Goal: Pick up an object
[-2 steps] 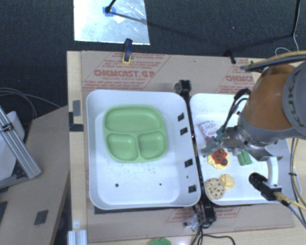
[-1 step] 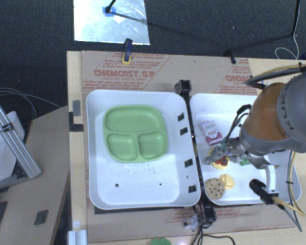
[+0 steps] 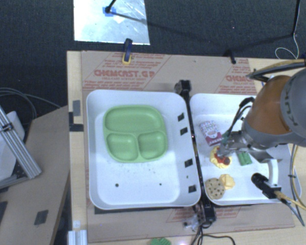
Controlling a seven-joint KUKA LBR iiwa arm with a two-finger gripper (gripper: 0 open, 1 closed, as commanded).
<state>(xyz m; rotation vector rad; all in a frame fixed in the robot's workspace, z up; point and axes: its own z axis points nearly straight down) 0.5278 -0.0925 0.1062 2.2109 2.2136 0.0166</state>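
Camera view: arm [image 3: 283, 111] enters right of frame, bent down.
Gripper [image 3: 225, 149]: over yellow-red toy [image 3: 220, 160], right bin [image 3: 229, 103]; grip state cannot be told.

Green tray [image 3: 135, 133] in left bin [image 3: 99, 188]

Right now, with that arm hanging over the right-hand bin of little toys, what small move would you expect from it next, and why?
Probably a short, straight drop. The gripper sits just above the yellow and red toy in the right bin, closer to it than to the green block or the cookie. I cannot see anything held between its fingers, so going down onto that toy looks like the natural next step.
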